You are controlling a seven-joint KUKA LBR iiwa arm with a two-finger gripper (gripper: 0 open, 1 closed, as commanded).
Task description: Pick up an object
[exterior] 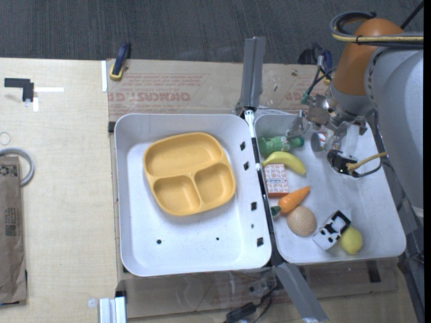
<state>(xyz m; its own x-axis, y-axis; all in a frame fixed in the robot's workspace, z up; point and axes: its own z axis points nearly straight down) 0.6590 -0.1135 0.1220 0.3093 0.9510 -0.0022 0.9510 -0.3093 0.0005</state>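
The right bin [367, 200] holds several small items. At its far left a green object [272, 144] lies beside a banana [285, 161]. In front of them are a small red-and-white box [276, 179], a carrot [295, 199] and a tan egg-shaped item [302, 221]. A black-and-white block [333, 229] touches a lemon [351, 241] near the front edge. My gripper [301, 132] hangs low over the bin's far end, just right of the green object. I see nothing held in it.
A yellow divided plate [190, 172] lies in the left bin [135, 234]. The grey arm with its orange band [357, 56] and a looping cable [350, 163] cover the right bin's far right. A metal divider post [252, 73] stands between the bins.
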